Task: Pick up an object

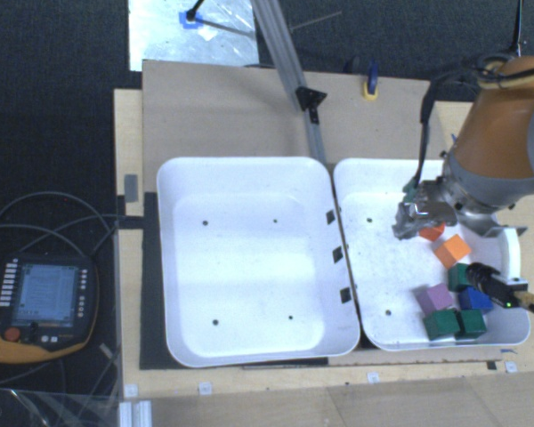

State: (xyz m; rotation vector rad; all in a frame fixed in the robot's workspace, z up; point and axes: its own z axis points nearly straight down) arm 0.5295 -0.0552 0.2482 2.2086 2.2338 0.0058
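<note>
My gripper (416, 221) hangs low over the middle of the right bin (374, 265), with the orange-banded arm above it to the right. A small red-orange block (432, 233) lies right against the gripper's lower right side; whether it is between the fingers is hidden. An orange block (452, 250) sits just beyond it. Toward the bin's front right corner lie a purple block (436, 297), a blue block (474, 302), a dark green piece (457, 276) and two green blocks (442, 326) (471, 324).
The left bin (173, 238) stands beside the right one, sharing a divider with black clips (337, 254). A grey pole (285, 52) slants in from the top. A control pendant (43, 308) lies off the bench at left.
</note>
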